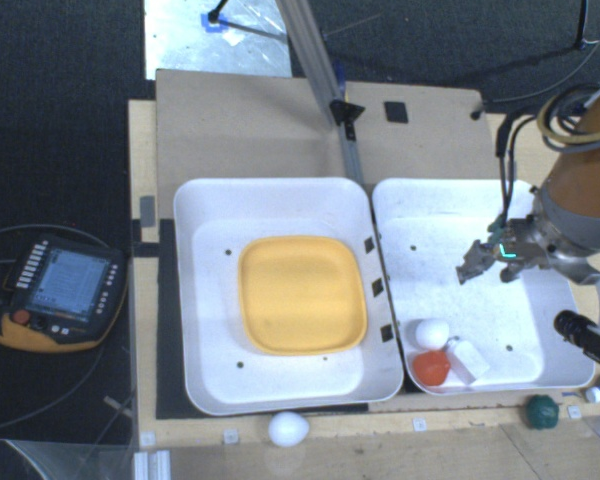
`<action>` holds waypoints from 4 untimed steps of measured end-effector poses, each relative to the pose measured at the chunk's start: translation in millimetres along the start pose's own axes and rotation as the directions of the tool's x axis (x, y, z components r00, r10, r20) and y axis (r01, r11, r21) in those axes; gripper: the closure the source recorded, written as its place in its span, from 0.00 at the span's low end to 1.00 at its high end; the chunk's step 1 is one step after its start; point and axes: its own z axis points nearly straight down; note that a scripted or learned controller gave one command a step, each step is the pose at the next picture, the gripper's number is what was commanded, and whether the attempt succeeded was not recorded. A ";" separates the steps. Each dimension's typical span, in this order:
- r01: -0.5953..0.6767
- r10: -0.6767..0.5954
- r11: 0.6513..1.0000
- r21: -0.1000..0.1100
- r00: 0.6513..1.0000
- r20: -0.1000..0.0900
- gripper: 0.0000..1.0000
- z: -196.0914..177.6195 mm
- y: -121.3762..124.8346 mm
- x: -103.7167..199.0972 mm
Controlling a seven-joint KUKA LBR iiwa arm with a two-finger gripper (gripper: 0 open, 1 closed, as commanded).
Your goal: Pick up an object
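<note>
Right bin (450, 218), near corner: a white ball (432, 333), a red ball (432, 368) just in front of it, and a small clear-and-white piece (467, 360) beside them, all clustered close together. End effector (490, 265) hangs over the middle of that bin, well apart from the cluster; fingers spread apart, nothing between them. Left bin (205, 268) carries a yellow square plate (303, 294). On the bench (430, 438) in front of the bins: a white egg-shaped object (288, 429) and a dark green ball (542, 412).
</note>
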 end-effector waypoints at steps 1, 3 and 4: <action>0.000 0.000 1.000 0.000 1.000 0.000 0.00 0.0 0.0 0.0; -0.001 0.001 1.000 0.004 1.000 0.000 0.00 98.6 -4.7 -12.5; -0.001 0.001 1.000 0.003 1.000 0.000 0.00 149.8 -5.6 -12.4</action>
